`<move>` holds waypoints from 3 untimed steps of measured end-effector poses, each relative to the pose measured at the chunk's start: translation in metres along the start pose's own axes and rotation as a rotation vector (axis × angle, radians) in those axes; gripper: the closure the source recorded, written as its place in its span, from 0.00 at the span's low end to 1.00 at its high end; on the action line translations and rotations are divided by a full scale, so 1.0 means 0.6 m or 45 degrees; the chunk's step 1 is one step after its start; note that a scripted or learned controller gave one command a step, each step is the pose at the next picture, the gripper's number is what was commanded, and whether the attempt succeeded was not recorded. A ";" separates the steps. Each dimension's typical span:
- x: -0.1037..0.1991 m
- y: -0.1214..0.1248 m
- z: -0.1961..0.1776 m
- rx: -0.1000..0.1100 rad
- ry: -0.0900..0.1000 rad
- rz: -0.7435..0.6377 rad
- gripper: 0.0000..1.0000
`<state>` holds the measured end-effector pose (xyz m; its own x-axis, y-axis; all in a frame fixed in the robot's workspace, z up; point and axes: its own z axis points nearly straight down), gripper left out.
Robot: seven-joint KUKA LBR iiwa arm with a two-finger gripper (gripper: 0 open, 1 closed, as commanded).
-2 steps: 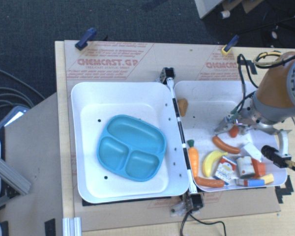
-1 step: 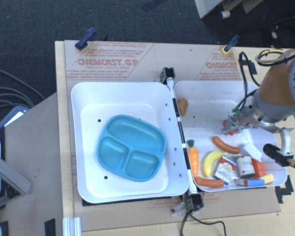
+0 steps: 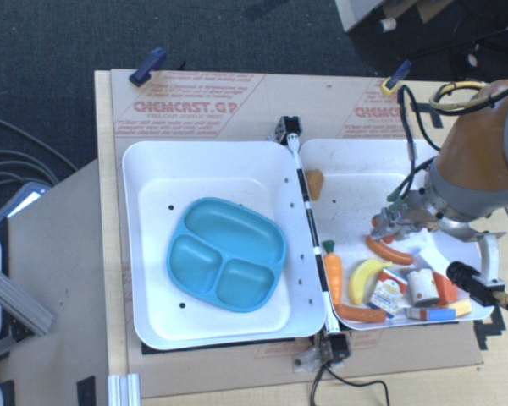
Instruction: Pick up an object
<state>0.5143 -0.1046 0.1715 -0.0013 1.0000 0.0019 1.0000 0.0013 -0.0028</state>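
Banana among toys, right bin

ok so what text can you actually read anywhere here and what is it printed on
"CHEMCAST GP" in red, repeated, on the brown sheet under the bins, behind the left bin.
The same red print behind the right bin, cut off and too blurred to read.
Print on the small packet in the right bin: too small to read.

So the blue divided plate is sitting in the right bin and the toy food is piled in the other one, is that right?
Not quite. The camera view shows the blue divided plate in the left bin, not the right. The toy food, such as the banana and carrot, is in the right bin.
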 end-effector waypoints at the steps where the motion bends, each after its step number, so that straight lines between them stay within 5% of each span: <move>1: 0.102 -0.059 -0.103 -0.002 -0.002 0.000 1.00; 2: 0.178 -0.059 -0.139 -0.003 -0.002 0.001 1.00; 3: 0.158 -0.059 -0.158 -0.004 -0.003 0.002 1.00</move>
<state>0.4794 -0.0099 0.2667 0.0004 1.0000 -0.0005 1.0000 -0.0004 0.0005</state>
